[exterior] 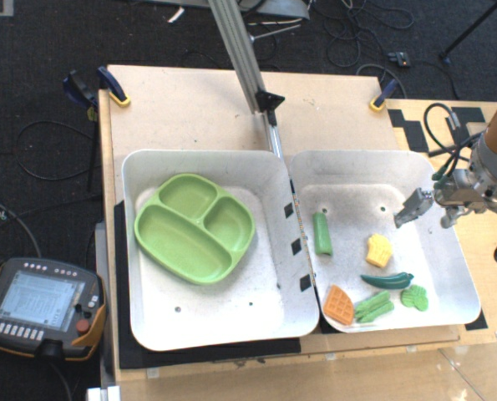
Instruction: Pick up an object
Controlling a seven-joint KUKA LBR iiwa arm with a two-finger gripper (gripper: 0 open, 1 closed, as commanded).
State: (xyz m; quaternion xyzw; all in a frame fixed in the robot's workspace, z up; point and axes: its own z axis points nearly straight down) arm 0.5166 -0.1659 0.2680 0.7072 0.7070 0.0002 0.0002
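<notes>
At the right edge of the frame the gripper point(433, 205) hangs with jaws spread and nothing between them, so a good pick would bring it lower left, centred over the yellow toy point(379, 250) in the right bin point(348, 172), before closing.

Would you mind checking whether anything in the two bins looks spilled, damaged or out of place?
Nothing stands out. The green divided plate lies flat in the left bin, and the toy foods, such as the waffle, lie loose but intact in the right bin.
</notes>
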